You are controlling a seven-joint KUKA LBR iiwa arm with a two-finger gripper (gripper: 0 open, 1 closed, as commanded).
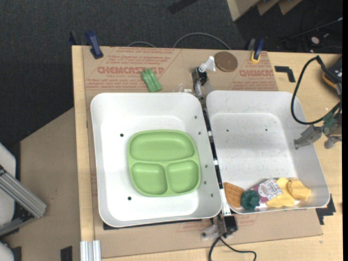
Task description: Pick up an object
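Left bin (109, 162): holds a green divided tray (163, 162), lying flat near the middle; nothing else in it.
Desk (130, 69): a small green piece (151, 80) lies on the cardboard behind the left bin, outside both bins.
Right bin (255, 135): its floor is bare save for the near edge.
Objects to pick: a cluster along the right bin's near wall, a waffle-like brown piece (232, 193), a dark green item (250, 200), a pink-and-white wrapped thing (268, 189) and yellow pieces (291, 192), all touching or nearly so.
Gripper (314, 137): at the right bin's right rim, well apart from the cluster.
Jaws: cannot tell whether spread or pressed together.
Advice: aim for an outer piece, such as the yellow one, descending clear of the wall.
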